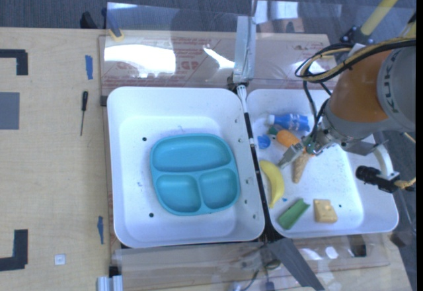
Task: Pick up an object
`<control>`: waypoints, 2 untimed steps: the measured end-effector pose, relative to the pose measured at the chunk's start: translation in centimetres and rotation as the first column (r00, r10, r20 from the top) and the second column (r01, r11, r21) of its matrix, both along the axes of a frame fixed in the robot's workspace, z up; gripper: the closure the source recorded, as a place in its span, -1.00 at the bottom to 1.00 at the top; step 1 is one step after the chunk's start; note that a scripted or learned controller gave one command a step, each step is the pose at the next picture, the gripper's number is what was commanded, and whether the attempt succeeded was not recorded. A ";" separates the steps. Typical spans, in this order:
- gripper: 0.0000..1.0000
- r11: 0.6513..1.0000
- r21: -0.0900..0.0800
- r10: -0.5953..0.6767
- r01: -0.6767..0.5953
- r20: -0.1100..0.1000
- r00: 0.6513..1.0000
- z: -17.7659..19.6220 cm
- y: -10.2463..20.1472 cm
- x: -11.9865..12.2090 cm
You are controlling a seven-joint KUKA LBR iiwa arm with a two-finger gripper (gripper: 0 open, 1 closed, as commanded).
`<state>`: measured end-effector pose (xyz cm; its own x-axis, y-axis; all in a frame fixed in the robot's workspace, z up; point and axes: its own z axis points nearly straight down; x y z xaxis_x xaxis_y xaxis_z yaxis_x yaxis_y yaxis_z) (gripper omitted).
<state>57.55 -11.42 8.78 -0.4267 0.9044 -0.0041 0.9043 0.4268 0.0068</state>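
The right bin [377, 213] holds several small objects. A yellow banana [273, 180] lies by its left wall, with a green block [293, 212] and a tan cube [324, 210] nearer the front. A tan bread-like stick [301, 165] lies in the middle. Behind it sit an orange piece [287, 137], a blue and white item [291, 122] and a small blue piece [264, 142]. My gripper [305, 148] is low in this bin, right at the upper end of the tan stick and just right of the orange piece. Nothing is visibly lifted.
The left bin [125, 151] holds a teal divided plate [195, 172]. A clear plastic wall [244, 51] stands behind both bins. The arm's orange band [357, 94] and cables hang over the right bin's back right corner. A black part [373, 177] sticks out at the right.
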 end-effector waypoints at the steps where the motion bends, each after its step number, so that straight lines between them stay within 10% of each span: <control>1: -1.00 1.000 -0.001 0.020 -0.020 0.005 1.000 13.6 1.3 -1.9; 2: -1.00 0.998 -0.001 0.056 -0.056 0.001 0.998 0.0 -0.1 -2.0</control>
